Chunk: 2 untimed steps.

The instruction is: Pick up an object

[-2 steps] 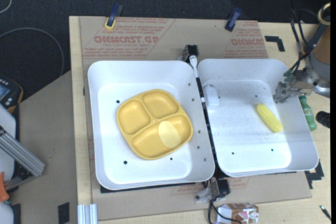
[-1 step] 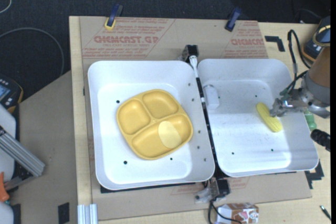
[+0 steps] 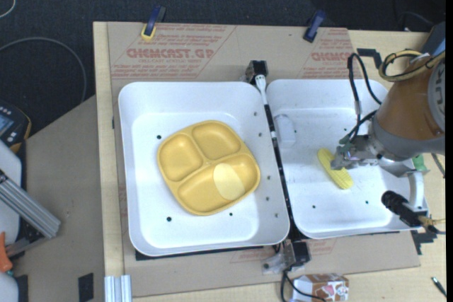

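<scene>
A yellow corn-like piece (image 3: pixel 333 169) lies in the right bin (image 3: pixel 311 216), near its middle. My gripper (image 3: pixel 347 156) hangs right over the upper right end of that piece, low in the bin, and hides part of it. The arm's orange band (image 3: pixel 410 106) rises above the bin's right side. In the left bin (image 3: pixel 141 223) sits a yellow divided plate (image 3: pixel 202 148) with a pale yellow disc (image 3: pixel 228 180) in its lower right compartment.
A small clear object (image 3: pixel 284 129) rests near the right bin's upper left corner. Cables (image 3: pixel 364 81) loop over the right bin's far edge. A green bit (image 3: pixel 420 165) shows behind the arm. Two clamps (image 3: pixel 150 26) hold the cardboard sheet at the back.
</scene>
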Motion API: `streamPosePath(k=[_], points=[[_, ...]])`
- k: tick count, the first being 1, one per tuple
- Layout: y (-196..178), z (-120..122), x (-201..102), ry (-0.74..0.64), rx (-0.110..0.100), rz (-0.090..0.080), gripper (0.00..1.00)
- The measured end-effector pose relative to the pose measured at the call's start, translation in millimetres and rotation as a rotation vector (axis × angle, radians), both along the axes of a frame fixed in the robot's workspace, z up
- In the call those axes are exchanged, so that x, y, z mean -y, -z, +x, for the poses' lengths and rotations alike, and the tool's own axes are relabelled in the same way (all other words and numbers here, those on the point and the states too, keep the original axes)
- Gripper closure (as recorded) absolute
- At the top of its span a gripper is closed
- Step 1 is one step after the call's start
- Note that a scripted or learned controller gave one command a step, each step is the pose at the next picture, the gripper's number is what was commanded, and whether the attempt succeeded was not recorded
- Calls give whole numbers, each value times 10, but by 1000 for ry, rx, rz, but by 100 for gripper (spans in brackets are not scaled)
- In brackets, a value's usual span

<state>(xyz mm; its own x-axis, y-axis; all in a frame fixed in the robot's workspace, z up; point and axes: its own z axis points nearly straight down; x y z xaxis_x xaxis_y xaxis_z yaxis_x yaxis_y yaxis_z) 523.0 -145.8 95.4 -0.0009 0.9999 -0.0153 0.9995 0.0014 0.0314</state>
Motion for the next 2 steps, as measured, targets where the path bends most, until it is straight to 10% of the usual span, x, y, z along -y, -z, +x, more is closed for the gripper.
streamPosePath(k=[1,2], points=[[-2065,-409,-172,-1,-16,12,100],[-772,432,-68,-2,-33,15,100]])
